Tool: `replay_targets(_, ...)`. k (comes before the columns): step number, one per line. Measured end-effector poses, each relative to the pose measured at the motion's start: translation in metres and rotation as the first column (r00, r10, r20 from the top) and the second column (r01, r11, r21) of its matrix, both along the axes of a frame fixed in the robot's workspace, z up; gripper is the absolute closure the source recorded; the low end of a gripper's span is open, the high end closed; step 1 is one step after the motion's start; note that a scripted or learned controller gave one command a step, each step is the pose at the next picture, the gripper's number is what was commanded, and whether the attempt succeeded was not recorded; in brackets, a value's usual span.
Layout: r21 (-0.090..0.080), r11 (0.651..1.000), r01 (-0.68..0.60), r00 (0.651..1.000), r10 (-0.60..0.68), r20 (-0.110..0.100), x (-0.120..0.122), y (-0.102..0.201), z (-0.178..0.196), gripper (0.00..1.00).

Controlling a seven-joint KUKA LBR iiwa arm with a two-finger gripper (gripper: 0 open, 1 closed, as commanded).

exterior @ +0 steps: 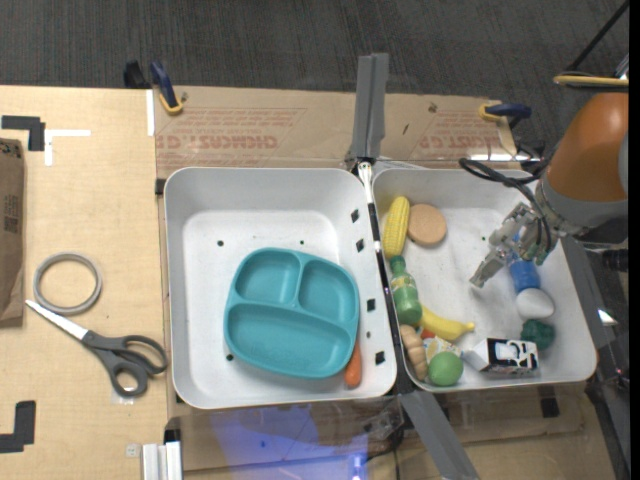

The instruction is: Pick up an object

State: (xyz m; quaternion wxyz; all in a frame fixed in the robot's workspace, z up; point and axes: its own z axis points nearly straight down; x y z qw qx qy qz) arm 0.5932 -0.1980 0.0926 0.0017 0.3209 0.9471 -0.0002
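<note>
Dark grey carpet (300,18) is running across the top, behind the bench. A pale wood benchtop (80,218) is lying at the left, bearing scissors (105,346), a tape roll (67,282) and black corner marks (25,128). Brown cardboard (260,128) is sitting behind the bins, held by blue clamps (165,86). A bluish glow (290,443) is showing along the bottom edge.

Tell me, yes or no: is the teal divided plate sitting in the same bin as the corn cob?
No. The teal plate lies in the left bin, while the corn cob is in the right bin.
</note>
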Motion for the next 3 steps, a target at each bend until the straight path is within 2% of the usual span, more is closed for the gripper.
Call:
replay_targets(1, 0.002, 0.999, 0.045, 0.999, -0.045, -0.001, -0.029, 0.0, 0.0, 0.0)
replay_targets(2, 0.001, 1.0, 0.006, 1.0, -0.006, -0.002, -0.049, 0.015, 0.0, 0.0)
replay_targets(3, -0.002, 0.972, -0.236, 0.972, 0.236, 0.002, 0.013, -0.024, 0.029, 0.0)
